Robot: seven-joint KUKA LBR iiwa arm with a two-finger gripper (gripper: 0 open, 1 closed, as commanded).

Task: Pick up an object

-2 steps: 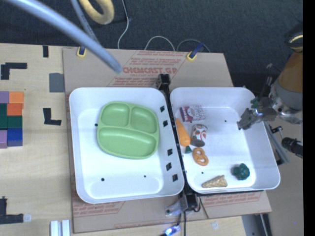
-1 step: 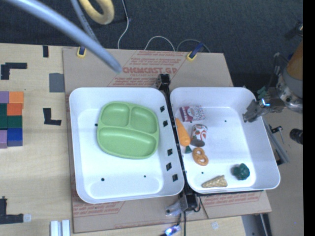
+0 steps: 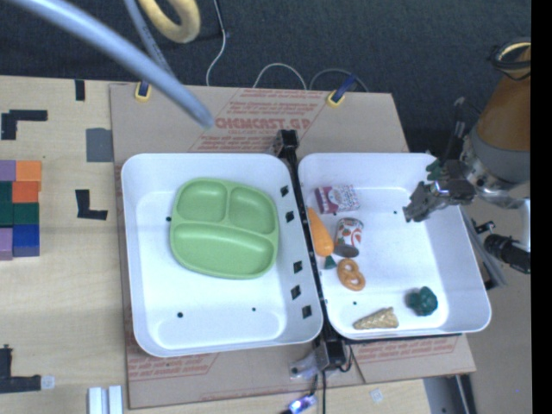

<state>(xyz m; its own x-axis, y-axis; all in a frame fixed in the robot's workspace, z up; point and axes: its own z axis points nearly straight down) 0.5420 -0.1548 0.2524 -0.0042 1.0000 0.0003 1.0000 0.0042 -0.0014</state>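
Tool [image 3: 420,203] hung over the right bin's [image 3: 448,257] far right part, nothing between its fingers; whether they were parted I could not tell. Right bin held a carrot [image 3: 321,234], pretzel [image 3: 351,275], packet [image 3: 335,199], a small can [image 3: 348,236], a teal lump [image 3: 423,301] and a tan wedge [image 3: 377,319], all apart from the tool. Left bin [image 3: 155,309] carried a green tray [image 3: 226,228]. Both bins sat on the worktop [image 3: 60,317].

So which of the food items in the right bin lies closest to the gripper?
The teal piece, apart from the cluster by the divider, at the bin's near right. The gripper hovers above it in the view.
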